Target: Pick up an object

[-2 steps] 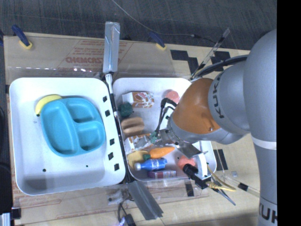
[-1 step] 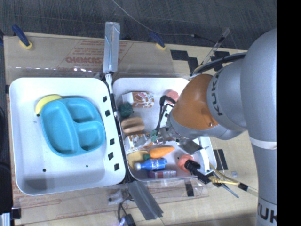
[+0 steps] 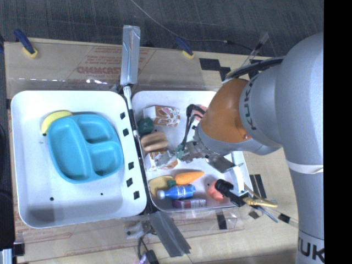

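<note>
Arm low over right bin (image 3: pixel 237 210). Hand (image 3: pixel 184 150) among clutter near hot dog (image 3: pixel 154 142); can't tell what state it's in. Carrot (image 3: pixel 188 176) lies apart in the bin, an easier target: approach straight down.

From my console the scene reads evenly and fairly brightly lit from overhead, and the left bin (image 3: pixel 33 147) is almost washed out along its white floor. I see soft shadow under the arm (image 3: pixel 286 109) over the right bin (image 3: pixel 181 99). Focus is slightly soft throughout, with mild grain in the dark floor (image 3: pixel 165 4).
</note>
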Tool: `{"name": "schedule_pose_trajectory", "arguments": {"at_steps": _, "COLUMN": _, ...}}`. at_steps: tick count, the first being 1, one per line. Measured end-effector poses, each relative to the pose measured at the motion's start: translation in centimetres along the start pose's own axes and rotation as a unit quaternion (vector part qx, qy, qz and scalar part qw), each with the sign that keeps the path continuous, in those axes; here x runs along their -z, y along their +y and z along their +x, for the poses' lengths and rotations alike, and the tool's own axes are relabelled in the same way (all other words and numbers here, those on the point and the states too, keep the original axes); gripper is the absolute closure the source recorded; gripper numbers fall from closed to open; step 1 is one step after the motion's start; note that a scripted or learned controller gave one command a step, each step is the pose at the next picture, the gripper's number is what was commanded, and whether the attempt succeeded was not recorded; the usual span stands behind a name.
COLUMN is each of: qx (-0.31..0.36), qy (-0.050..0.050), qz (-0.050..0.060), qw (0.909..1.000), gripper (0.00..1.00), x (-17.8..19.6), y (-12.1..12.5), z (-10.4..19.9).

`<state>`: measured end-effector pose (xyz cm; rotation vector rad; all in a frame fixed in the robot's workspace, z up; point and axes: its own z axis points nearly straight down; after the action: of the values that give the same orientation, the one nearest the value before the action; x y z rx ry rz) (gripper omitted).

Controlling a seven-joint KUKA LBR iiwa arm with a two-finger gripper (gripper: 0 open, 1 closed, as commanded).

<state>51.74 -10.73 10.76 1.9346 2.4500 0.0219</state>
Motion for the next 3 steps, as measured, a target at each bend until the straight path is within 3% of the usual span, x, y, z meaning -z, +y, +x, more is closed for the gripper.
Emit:
{"name": "schedule_pose_trajectory", "arguments": {"at_steps": 1, "qx": 0.006, "qy": 0.003, "qz": 0.010, "qw": 0.9999, "gripper": 0.00, "x": -1.4, "y": -4.4, "z": -1.2}}
{"name": "schedule_pose_trajectory", "arguments": {"at_steps": 2, "qx": 0.009, "qy": 0.004, "qz": 0.011, "qw": 0.9999, "gripper": 1.00, "x": -0.5, "y": -4.3, "z": -1.1}}
{"name": "schedule_pose_trajectory", "arguments": {"at_steps": 3, "qx": 0.098, "qy": 0.003, "qz": 0.008, "qw": 0.9951, "gripper": 1.00, "x": 15.1, "y": -2.0, "z": -0.4}}
